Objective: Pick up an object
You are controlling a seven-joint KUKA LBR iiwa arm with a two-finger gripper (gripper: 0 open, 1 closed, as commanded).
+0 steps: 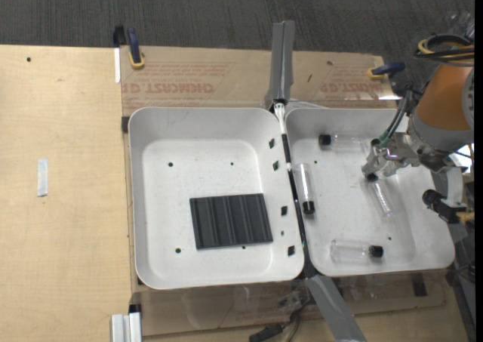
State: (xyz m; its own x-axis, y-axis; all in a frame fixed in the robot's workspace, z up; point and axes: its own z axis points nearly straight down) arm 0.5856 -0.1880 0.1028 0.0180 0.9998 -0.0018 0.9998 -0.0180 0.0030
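Wooden bench (60, 257), two white bins. Right bin (434, 254) has clear tubes; the hand (375, 169) hangs over one tube (380, 198) near its right edge, can't tell its grip.

The bench (60, 257) — pale wood — bears two white bins: left bin (151, 257) and right bin (430, 257), on cardboard (196, 80).

A single fixed camera is looking down from above the desk (60, 121) at a slant, far enough back to be taking in both white bins, the left bin (151, 137) and the right bin (423, 254), whole, with the arm (445, 103) entering from the right edge
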